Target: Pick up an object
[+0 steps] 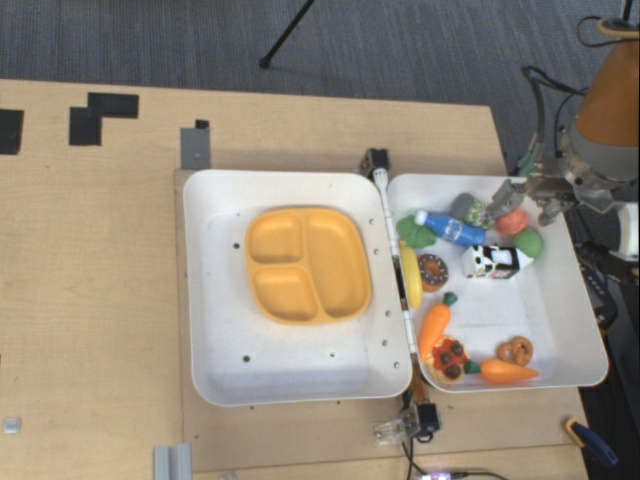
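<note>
My gripper (524, 208) hangs over the back right part of the right bin (560, 308), its fingers open. A red toy (512, 222) lies just below the gap between them, with a green toy (530, 243) touching it in front. I cannot tell whether the fingers touch either one. Close by are a grey piece (465, 208), a blue bottle (450, 230) and a black-and-white cow (495, 260). Nothing is held.
The same bin also holds a green leaf toy (410, 233), a banana (410, 271), a round cookie (433, 271), two carrots (435, 326) (508, 372), a pizza slice (448, 358) and a pretzel (517, 349). An orange divided plate (303, 264) lies in the left bin (215, 298).
</note>
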{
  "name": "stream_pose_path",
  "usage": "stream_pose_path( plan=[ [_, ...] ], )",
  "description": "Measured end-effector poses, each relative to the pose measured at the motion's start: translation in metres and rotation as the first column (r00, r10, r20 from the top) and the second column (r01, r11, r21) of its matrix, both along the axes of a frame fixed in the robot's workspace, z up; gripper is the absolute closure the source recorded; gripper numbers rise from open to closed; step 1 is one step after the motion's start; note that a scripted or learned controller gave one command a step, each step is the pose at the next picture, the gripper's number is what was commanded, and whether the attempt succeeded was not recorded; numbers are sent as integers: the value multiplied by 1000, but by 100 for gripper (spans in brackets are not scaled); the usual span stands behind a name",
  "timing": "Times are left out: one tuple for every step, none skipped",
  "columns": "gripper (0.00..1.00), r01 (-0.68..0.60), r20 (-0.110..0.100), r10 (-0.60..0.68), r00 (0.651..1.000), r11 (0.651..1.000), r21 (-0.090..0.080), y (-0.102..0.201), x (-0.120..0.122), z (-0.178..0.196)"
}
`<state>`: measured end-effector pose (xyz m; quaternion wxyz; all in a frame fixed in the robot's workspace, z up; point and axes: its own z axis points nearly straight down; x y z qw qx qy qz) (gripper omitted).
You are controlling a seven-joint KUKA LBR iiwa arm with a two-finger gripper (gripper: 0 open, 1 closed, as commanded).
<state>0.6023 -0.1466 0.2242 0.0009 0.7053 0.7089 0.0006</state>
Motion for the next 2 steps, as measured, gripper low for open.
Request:
stream_pose_path(
  plan=[
    [0,-306,4,306,952,952,-4,19,44,-102],
    [0,-498,2,498,867,867,-3,12,50,-116]
  ],
)
